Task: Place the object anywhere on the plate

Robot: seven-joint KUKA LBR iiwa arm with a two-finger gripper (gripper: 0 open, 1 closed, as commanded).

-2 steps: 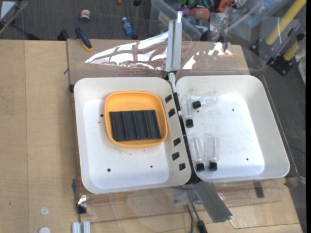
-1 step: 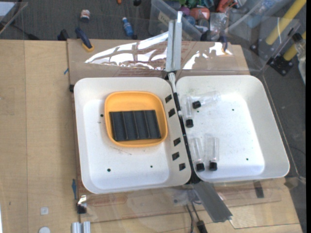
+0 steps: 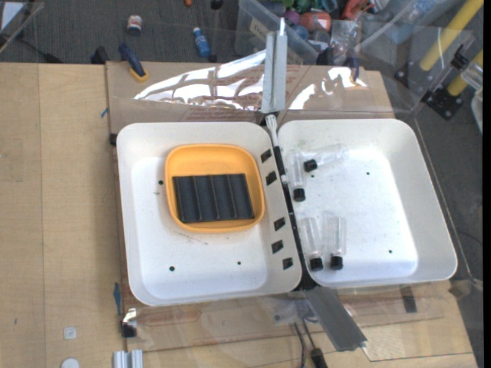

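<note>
Here, black ridged object (image 3: pixel 213 198) is seen flat on orange plate (image 3: pixel 178 159), left bin (image 3: pixel 146 274), claw state cannot be told.

A robotics lab: two white bins (image 3: pixel 360 259) on a bench, toy-filled tub (image 3: pixel 322 6) behind.

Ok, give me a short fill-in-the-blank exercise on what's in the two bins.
1. The orange plate sits in the ____ bin.
2. The ridged object lying on the plate is ____ in colour.
3. The clear tubes in the right bin have ____ caps.

Missing words: left; black; black
</note>
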